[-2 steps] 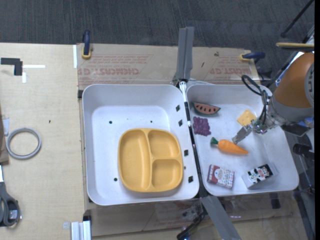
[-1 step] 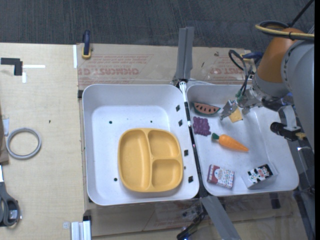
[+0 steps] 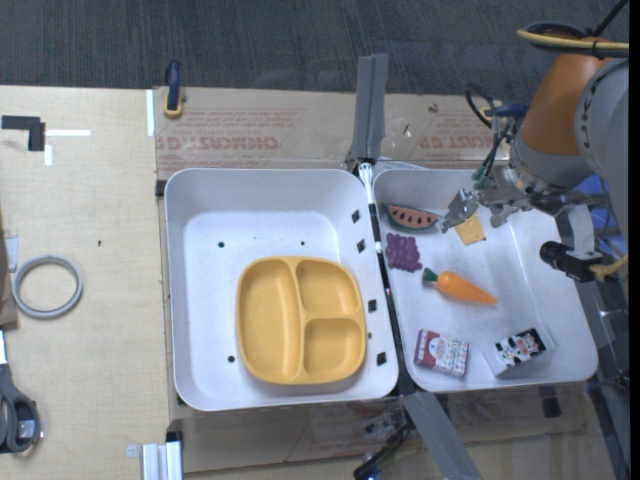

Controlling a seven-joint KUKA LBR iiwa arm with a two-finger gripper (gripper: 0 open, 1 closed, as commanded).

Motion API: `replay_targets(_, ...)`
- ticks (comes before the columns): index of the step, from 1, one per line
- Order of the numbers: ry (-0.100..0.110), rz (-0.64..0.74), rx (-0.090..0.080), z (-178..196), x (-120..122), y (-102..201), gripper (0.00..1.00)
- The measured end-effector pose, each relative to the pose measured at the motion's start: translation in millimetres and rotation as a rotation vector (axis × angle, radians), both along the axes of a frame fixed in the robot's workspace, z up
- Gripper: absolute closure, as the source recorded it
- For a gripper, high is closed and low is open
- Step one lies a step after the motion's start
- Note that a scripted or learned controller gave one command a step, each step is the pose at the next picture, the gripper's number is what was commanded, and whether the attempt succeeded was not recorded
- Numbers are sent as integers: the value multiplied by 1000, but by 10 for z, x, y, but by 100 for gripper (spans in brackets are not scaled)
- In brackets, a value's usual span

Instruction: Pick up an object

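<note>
My gripper (image 3: 472,218) hangs over the back of the right bin (image 3: 560,363), reaching in from the right. It is shut on a small yellow cheese-like block (image 3: 470,232), which shows just below and between the fingertips. On the bin floor lie a watermelon slice (image 3: 413,217), a purple grape bunch (image 3: 403,252), an orange carrot (image 3: 463,287), a red-and-white carton (image 3: 442,353) and a black-and-white carton (image 3: 519,349).
The left bin (image 3: 200,268) holds a yellow divided plate (image 3: 300,320). A grey divider post (image 3: 370,108) rises at the back between the bins. On the wooden bench to the left lie a tape ring (image 3: 44,286) and scissors (image 3: 18,423).
</note>
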State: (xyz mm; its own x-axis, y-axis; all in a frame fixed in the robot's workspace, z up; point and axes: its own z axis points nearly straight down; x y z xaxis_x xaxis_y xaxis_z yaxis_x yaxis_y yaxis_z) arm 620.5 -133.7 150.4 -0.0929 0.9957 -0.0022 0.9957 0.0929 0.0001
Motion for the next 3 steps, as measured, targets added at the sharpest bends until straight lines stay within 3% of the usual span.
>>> replay_targets(1,-3,42,-2,-547,212,-99,0)
replay_targets(2,-6,45,-7,-439,223,-105,100)
replay_targets(3,0,164,0,317,112,154,100)
